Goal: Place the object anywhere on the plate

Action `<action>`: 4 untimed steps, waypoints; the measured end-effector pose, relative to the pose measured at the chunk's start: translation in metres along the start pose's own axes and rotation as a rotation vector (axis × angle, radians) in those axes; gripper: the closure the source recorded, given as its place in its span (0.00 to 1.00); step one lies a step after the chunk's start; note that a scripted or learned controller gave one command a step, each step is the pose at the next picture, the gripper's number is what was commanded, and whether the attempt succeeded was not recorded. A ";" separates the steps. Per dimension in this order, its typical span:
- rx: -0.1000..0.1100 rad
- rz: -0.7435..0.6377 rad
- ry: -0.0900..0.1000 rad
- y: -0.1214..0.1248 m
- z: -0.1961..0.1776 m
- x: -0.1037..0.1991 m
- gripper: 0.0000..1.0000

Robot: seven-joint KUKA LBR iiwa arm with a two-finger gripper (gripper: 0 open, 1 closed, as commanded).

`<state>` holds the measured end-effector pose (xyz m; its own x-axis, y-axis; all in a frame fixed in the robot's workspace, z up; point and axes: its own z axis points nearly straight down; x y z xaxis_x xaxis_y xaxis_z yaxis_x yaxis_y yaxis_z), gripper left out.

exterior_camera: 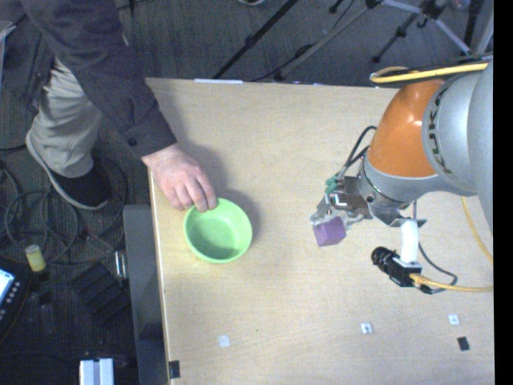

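A small purple block (329, 232) hangs tilted at the tip of my gripper (327, 220), right of the table's middle, and the gripper is shut on it. The grey arm with its orange band (409, 135) reaches in from the right and hides the gripper's upper part. The plate is a round green dish (219, 232) near the table's left edge, well left of the block. A person's hand (183, 180) rests on the dish's upper left rim.
The person's sleeved arm (104, 62) comes in from the upper left. A black connector (393, 265) with a yellow cable (457, 285) hangs below the arm. The tan tabletop (264, 135) lies bare between dish and block; its left edge is near the dish.
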<state>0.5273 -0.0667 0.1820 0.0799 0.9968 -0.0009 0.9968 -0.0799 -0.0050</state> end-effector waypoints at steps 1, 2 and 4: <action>0.001 0.004 -0.001 0.034 0.000 0.082 1.00; -0.001 0.004 -0.001 0.035 0.000 0.082 0.00; 0.003 -0.059 0.000 -0.060 0.051 0.181 0.00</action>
<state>0.4817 0.1181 0.1307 0.0214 0.9998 -0.0010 0.9997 -0.0214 -0.0077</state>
